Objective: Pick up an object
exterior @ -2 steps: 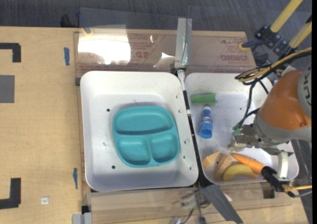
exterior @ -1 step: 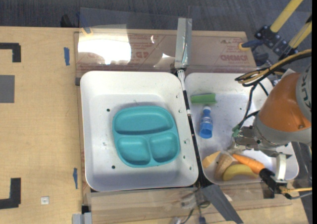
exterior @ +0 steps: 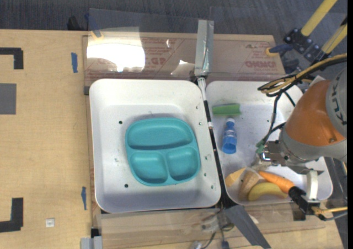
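The right bin (exterior: pixel 251 95) holds several small items. A green bar (exterior: pixel 226 109) lies near its far left corner, with a small blue bottle (exterior: pixel 229 136) just below it. At the bin's near edge lie a yellow banana (exterior: pixel 263 190), an orange carrot (exterior: pixel 278 181) and a tan wedge-shaped piece (exterior: pixel 243 178) close together. My gripper (exterior: pixel 267 154) hangs under the orange band of the arm (exterior: pixel 314 124), low over the bin and just above the carrot and banana. The arm hides the bin's right part.
The left bin (exterior: pixel 105 132) bears a teal divided plate (exterior: pixel 162 150). A ridge (exterior: pixel 210 137) separates the two bins. Cables (exterior: pixel 281 85) loop over the right bin's far corner. A clear plastic sheet and cardboard lie behind the bins.
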`<state>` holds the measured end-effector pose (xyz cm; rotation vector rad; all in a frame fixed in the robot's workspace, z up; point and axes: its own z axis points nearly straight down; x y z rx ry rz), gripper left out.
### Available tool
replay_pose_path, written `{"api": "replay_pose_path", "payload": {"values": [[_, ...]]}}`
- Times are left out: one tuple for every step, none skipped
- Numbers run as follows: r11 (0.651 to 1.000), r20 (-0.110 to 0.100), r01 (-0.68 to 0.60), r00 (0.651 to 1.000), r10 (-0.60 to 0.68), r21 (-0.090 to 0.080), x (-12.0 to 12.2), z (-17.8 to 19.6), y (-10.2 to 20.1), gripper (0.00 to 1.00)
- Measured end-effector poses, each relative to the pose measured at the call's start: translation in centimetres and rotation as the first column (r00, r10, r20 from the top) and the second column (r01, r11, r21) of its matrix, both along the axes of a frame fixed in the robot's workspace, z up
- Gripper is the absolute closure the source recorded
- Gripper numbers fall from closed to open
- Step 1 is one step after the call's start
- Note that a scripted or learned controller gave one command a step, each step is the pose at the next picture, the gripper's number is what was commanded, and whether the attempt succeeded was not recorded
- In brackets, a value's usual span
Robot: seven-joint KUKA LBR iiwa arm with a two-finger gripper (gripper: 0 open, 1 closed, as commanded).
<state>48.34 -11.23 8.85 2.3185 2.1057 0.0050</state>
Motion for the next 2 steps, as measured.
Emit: {"api": "replay_pose_path", "payload": {"values": [[1.000, 0.000, -0.002, 1.000, 0.002, 0.002, 0.0, -0.1, 0.2, 0.00], [0.979, -0.002, 0.204, 0.979, -0.204, 0.004, 6.2, -0.1, 1.9, 0.00]]}}
